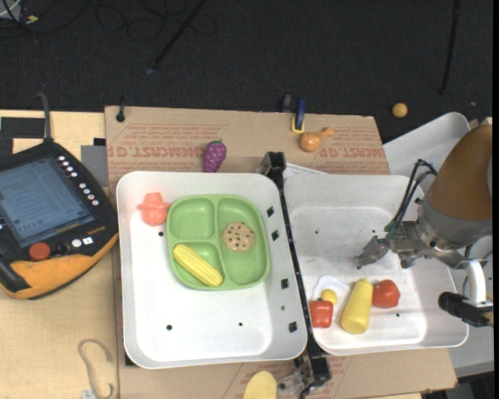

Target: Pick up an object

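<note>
Claw: the gripper (pixel 381 250) hung over the right bin (pixel 341 202), fingers spread apart, holding nothing.
Thing: the yellow bottle (pixel 357 305) lay by the bin's front edge, between two red toys (pixel 386 293).
Tip: it needed to drop straight over the bottle, then squeeze.

Right bin (pixel 349 214): yellow bottle (pixel 357 306), red pieces beside. Left bin (pixel 141 306): green tray (pixel 176 223) with corn (pixel 198 265), cookie (pixel 238 237).

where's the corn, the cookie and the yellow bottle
corn (pixel 198 265): camera view, middle of the cob, on the green plate
cookie (pixel 238 237): camera view, centre of its top face
yellow bottle (pixel 357 306): camera view, middle of its body
</note>
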